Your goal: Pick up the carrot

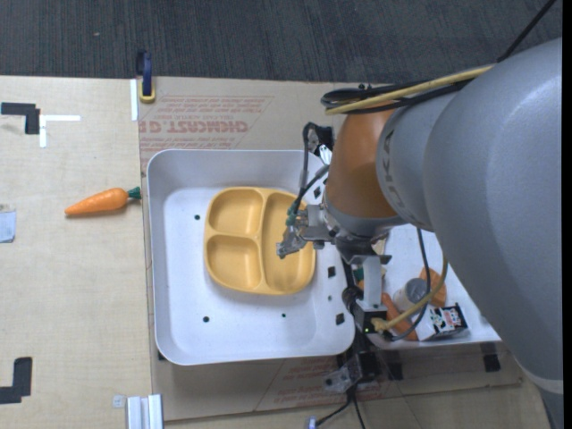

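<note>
The gripper (pixel 293 236) hangs over the right edge of a yellow divided plate (pixel 255 239) that sits in the left bin (pixel 179 266). Whether it is spread or closed I cannot tell from this angle, as the wrist covers most of it, and nothing can be seen caught in it. The plate's three sections look bare.

Further out, the carrot (pixel 100 202) lies on the wooden bench (pixel 63 311), outside the bin and just past its left wall (green stub pointing toward the bin). It is well apart from the gripper, with the plate and the bin wall between them.

So the pick looks not yet begun: the reach across, the descent, the grasp and the lift are all left to do.
</note>
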Available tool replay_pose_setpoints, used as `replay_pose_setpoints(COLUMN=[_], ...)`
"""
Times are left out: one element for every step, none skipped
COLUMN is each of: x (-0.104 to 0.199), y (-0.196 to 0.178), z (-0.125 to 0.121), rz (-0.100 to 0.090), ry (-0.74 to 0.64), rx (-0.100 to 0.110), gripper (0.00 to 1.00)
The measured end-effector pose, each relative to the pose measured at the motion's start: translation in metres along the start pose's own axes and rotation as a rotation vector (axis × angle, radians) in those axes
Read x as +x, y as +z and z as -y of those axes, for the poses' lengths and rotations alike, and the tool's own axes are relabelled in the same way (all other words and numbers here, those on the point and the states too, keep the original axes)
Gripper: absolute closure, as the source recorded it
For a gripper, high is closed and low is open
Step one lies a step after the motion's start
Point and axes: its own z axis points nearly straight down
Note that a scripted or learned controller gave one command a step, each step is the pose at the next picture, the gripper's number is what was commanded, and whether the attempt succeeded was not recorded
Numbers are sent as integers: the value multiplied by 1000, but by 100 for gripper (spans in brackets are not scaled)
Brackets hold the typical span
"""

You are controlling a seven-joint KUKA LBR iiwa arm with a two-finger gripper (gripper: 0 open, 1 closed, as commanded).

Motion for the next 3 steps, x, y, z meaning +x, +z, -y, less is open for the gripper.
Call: replay_pose_setpoints(x=[-1,-1,-1], y=[0,0,1], z=[1,2,2], rz=[0,0,0], ry=[-39,-61,-65], rx=[1,2,3], gripper=[0,0,0])
